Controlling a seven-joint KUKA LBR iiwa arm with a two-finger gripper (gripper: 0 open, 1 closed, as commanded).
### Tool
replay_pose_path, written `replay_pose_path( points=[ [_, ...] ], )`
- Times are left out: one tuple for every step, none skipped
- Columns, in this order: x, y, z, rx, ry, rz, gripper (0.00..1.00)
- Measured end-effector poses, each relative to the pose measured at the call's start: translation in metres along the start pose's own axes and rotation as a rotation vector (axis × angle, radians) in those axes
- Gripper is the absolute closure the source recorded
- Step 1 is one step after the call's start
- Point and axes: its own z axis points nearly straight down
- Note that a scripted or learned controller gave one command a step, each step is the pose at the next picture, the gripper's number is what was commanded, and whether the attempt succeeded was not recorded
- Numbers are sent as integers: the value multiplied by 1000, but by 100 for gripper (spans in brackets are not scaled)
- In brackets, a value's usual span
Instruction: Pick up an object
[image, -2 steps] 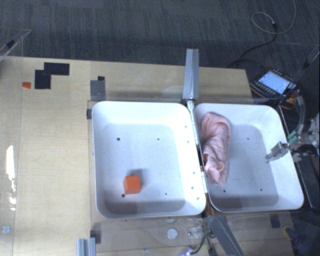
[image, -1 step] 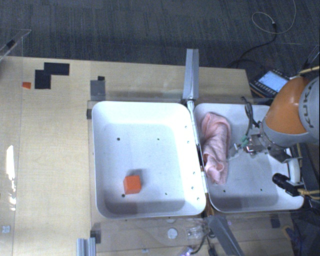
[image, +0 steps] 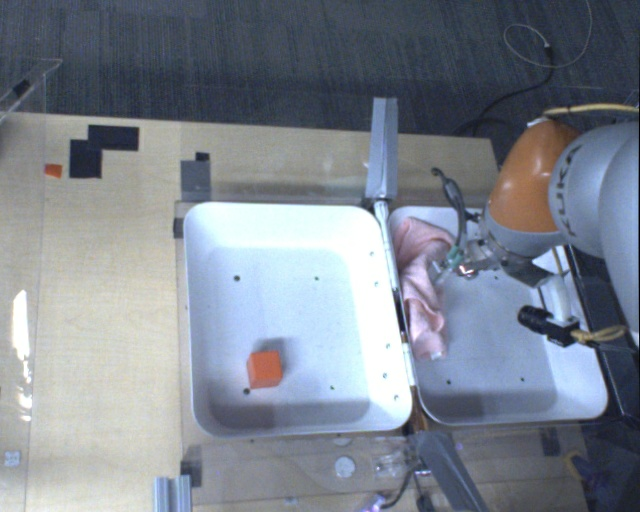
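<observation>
My arm (image: 560, 190) reaches in from the right, with its orange band above the wrist, and my tool (image: 452, 262) is low over the right bin (image: 520, 400), right at the edge of the pink cloth (image: 420, 290). Whether the tool is apart or together I cannot tell from up here. The cloth lies crumpled along that bin's left wall, running from near the upper corner down toward the middle. In the left bin (image: 290, 250) an orange block (image: 265, 369) sits on the floor near the lower left, well apart from my tool. Both bins rest side by side on the worktop (image: 100, 330).
</observation>
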Motion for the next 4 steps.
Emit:
replay_pose_path(
  points=[
    [0,0,0,0,0,1,0],
    [0,0,0,0,0,1,0],
    [60,4,-113,2,1,-169,0],
    [44,-8,-132,2,0,-237,0]
  ],
)
